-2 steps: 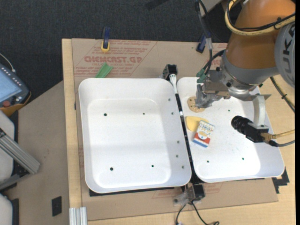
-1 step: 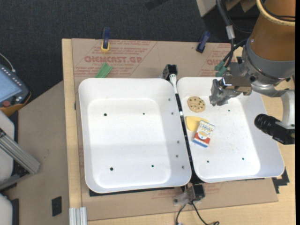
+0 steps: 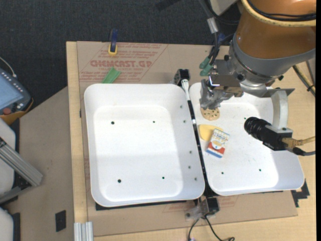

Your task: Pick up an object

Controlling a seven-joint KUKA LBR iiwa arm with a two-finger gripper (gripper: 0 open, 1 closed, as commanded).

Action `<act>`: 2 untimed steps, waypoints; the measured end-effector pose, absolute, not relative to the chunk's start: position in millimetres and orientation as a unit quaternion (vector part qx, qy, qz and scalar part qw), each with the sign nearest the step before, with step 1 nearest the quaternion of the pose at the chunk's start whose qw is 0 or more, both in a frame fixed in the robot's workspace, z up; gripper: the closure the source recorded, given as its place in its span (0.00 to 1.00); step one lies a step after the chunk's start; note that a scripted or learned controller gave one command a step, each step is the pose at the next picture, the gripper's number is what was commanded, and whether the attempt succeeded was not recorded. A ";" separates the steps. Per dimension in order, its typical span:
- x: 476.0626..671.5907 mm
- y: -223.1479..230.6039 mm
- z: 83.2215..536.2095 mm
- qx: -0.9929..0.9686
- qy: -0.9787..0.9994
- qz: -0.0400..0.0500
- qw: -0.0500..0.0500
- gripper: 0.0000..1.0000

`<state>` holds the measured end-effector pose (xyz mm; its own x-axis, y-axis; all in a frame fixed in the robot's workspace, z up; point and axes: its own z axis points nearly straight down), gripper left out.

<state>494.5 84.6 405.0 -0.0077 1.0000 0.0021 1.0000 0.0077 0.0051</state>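
Tan round cracker-like disc (image 3: 210, 114): lies in right white bin (image 3: 261, 182), directly under the end effector (image 3: 209, 104).
End effector grip: cannot tell.
Yellow wedge (image 3: 205, 131), small printed carton (image 3: 217, 143): just beside, crowding the pick.

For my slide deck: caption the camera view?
Gripper poised over a cookie in the right bin, beside a small carton.

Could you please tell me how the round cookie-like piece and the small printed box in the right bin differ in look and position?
The cookie is round, tan and speckled; the box is rectangular, white with red, blue and orange print. The cookie lies directly beneath the gripper, while the box lies nearer the camera, clear of it. The box touches a yellow piece; the cookie sits just apart from it. Both lie in the right bin, near its left wall.
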 end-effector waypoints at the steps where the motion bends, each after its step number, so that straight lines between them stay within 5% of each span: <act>1: 494.9 42.3 360.8 0.709 0.705 -0.003 -0.002 1.00; 2: 478.5 64.7 353.3 0.706 0.708 -0.001 -0.002 1.00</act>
